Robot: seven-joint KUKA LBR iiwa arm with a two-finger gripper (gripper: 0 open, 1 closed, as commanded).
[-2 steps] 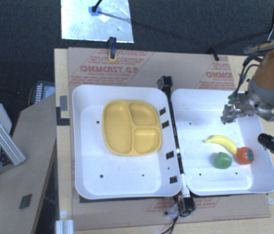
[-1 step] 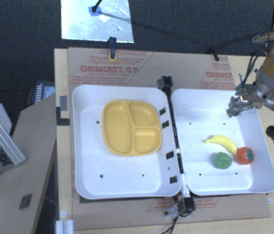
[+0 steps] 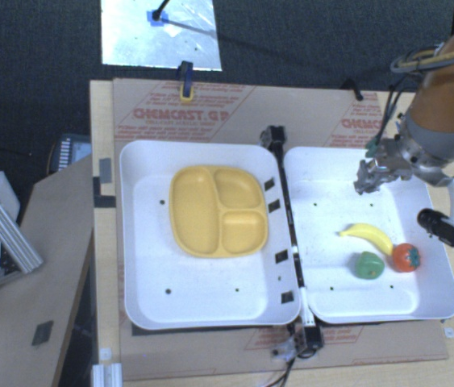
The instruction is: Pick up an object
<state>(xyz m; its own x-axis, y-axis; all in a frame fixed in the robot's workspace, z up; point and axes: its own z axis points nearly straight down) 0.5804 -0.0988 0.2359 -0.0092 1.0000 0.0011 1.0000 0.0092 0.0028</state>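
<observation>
In the right bin (image 3: 323, 297) lie a yellow banana (image 3: 368, 236), a green fruit (image 3: 368, 265) and a red-orange tomato (image 3: 405, 257), close together toward the bin's right side. My gripper (image 3: 366, 181) hangs over the upper part of that bin, above and apart from the fruit, with nothing seen in it. The arm comes in from the upper right.
The left bin (image 3: 142, 289) holds a yellow divided plate (image 3: 217, 211). A black clamp bar (image 3: 287, 216) runs between the two bins. A black fitting (image 3: 440, 226) sits at the right bin's right rim. Cardboard lies under both bins.
</observation>
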